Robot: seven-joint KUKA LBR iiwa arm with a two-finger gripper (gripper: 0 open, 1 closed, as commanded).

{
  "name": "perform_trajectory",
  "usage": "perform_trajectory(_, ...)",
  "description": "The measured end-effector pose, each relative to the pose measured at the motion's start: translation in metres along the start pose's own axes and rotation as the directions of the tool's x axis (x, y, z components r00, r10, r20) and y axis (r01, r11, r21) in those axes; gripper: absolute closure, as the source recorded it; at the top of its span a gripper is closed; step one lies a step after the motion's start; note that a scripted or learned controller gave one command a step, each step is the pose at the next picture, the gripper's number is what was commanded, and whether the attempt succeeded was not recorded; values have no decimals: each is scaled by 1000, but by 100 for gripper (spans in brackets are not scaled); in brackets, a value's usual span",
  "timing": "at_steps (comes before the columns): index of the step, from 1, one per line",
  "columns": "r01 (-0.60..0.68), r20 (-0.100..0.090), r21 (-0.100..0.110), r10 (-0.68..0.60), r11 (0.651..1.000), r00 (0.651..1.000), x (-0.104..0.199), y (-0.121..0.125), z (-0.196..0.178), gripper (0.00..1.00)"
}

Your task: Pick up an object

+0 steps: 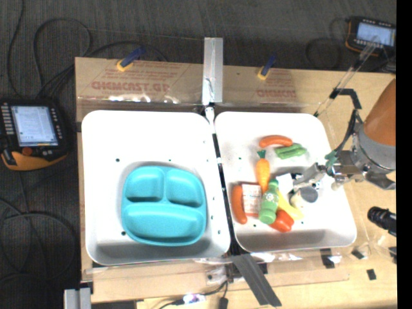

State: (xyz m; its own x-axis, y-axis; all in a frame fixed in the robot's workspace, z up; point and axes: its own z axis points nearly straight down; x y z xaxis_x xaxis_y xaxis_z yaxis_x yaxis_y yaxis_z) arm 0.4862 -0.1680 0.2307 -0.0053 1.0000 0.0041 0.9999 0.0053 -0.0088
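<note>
Objects: a cluster of small plastic toy foods lies in the right shallow white bin (335,234), left of and partly beneath the gripper (304,187).
Nearest item: a yellow banana-shaped piece (288,206) lies just below the gripper tip, touching the green plastic bottle (269,203) and a red-orange pepper-shaped piece (282,221).
Other items: an orange carrot (262,172), a red sausage (276,140), a green pod-shaped piece (290,152) on a white block, and an orange-red cylinder (239,203) beside a labelled packet (print unreadable).
Arm pose: the grey arm with orange band (385,118) enters from the right, its wrist low over the right bin, gripper pointing left into the cluster.
Gripper state: cannot be determined; no item is seen between its tips.
Left bin: the left white bin (103,140) holds a turquoise three-compartment plastic tray (164,205).
Obscured: the arm is cut off at the right edge.
</note>
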Motion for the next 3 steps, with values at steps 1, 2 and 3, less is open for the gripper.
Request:
perform_trajectory(1, 186, 1, -2, -186, 982, 982, 9, 23, 104, 0)
perform_trajectory(2, 336, 19, -15, -336, 942, 942, 43, 74, 141, 0)
perform_trajectory(3, 339, 11, -15, -339, 941, 941, 47, 75, 135, 100)
